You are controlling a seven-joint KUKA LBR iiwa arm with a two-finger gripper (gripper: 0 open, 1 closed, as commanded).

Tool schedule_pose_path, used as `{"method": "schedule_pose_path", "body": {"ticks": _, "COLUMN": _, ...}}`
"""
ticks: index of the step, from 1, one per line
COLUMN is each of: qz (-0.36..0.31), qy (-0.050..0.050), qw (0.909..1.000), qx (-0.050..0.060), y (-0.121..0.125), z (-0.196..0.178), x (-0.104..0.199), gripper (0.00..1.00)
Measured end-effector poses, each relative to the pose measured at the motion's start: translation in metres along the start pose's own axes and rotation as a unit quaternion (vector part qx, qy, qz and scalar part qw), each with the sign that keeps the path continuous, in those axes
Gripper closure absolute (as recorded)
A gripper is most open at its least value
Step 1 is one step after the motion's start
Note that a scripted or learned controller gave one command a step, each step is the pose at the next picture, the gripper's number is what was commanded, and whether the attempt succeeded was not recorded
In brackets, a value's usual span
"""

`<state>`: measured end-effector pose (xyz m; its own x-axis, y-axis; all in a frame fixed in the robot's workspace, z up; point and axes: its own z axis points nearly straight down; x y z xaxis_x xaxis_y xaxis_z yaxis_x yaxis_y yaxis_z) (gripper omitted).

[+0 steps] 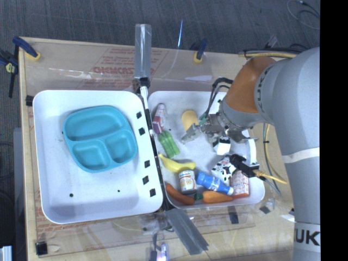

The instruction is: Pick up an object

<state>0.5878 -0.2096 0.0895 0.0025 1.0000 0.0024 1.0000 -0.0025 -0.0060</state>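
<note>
1. Gripper [191,134] sits low in the right bin [179,99], reaching in from the right beneath the grey arm [296,118] and its orange band [244,88]. Whether it is gripping anything cannot be told from this view.
2. Just beside the gripper's tip, up and slightly left of it, lies a pale yellow rounded object [188,118]; contact between the two cannot be made out.
3. Left of the gripper, a green item [168,143] lies at a slant, and above that a small bottle with a red label [158,118] rests near the bin's left wall.
4. Below and left of the gripper lies a banana [176,164], with a small jar [187,180] just below it.
5. Below the gripper, a blue bottle [213,182] lies on its side, beside a black-and-white cow toy [222,170] and a red-and-white packet [241,186].
6. Along the bin's near edge, farthest below the gripper, lie a carrot [217,197] and a reddish-brown piece [178,194] to its left.
7. Well to the gripper's left, across the divide, the left bin [49,194] holds a turquoise divided tray [100,137].
8. Beyond both bins, the wooden bench [70,64] carries blue clamps [25,46] at its far edge, well apart from the gripper.
</note>
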Motion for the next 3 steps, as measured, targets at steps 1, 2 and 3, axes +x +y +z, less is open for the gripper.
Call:
{"method": "schedule_pose_path", "body": {"ticks": 1, "qz": 0.033, "qy": -0.001, "qw": 0.9994, "qx": -0.001, "y": 0.052, "z": -0.014, "x": 0.019, "gripper": 0.00}}
{"method": "schedule_pose_path", "body": {"ticks": 2, "qz": 0.029, "qy": 0.000, "qw": 0.9996, "qx": 0.001, "y": 0.053, "z": -0.023, "x": 0.020, "gripper": 1.00}}
{"method": "schedule_pose_path", "body": {"ticks": 3, "qz": -0.147, "qy": -0.001, "qw": 0.9891, "qx": 0.000, "y": 0.061, "z": -0.002, "x": 0.017, "gripper": 1.00}}
